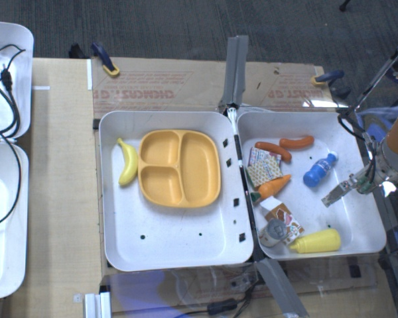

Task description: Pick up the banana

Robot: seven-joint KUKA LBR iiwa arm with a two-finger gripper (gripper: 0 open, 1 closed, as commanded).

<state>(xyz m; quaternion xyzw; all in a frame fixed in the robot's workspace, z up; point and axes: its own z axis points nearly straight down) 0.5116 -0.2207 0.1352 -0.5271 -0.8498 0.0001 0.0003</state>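
Front rim of the left bin [179,265] sits closest to the lens, bare white floor behind it. Right bin [365,240] butts against it along a shared middle wall.

Largest item: yellow divided plate [180,167], three compartments, upper middle of the left bin. Banana [127,163] lies just beside the plate's left edge, curved, stem end up, apart from the bin's left wall.

Right bin, in descending size: yellow mustard bottle [316,242] on its side near the front; two sausages, one [296,141] at the back, one [272,150] just left of it; blue bottle [319,169] tilted; carrot [274,187] at centre-left; patterned packet [263,165] above it; snack packet [284,218] and a small grey-lidded jar [274,231] near the mustard.

Gripper [334,195] hangs over the right bin's right side, well apart from the banana. Nothing between the fingers; how far apart they stand cannot be told.
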